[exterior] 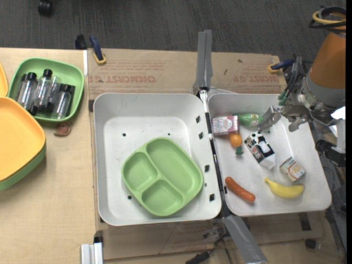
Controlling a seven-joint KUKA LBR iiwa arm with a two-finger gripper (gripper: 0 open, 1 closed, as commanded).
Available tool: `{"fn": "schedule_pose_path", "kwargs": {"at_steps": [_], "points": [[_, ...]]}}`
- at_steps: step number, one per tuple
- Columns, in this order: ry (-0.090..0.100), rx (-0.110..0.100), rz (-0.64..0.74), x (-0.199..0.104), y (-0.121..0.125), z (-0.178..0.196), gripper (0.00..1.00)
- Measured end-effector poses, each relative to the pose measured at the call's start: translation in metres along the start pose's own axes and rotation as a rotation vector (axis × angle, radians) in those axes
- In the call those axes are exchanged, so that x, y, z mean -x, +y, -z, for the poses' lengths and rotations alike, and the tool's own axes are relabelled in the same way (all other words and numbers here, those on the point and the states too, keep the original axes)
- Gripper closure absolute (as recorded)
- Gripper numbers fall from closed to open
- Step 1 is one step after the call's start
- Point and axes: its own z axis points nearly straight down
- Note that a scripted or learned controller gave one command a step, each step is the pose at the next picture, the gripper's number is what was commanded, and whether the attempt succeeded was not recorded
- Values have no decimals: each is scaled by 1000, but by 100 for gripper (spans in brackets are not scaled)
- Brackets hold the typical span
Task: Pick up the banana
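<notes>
The yellow banana (284,188) lay near the front of the right bin (313,202), between a small carton (292,169) and an orange carrot (240,189). The gripper (279,118) hung over the back of that bin, well apart from the banana. Its 2 fingers were spread and held nothing. A green plate (161,176) sat in the left bin (104,164).

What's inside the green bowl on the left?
The green bowl holds several small dark-capped bottles lying side by side. Whatever lies beneath them is covered, so I cannot tell.
</notes>
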Motion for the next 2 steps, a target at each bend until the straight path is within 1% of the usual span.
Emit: {"fn": "schedule_pose_path", "kwargs": {"at_steps": [1, 2], "points": [[0, -2, -2, 1, 0, 8, 100], [-2, 3, -14, 49, 44, 76, 100]]}}
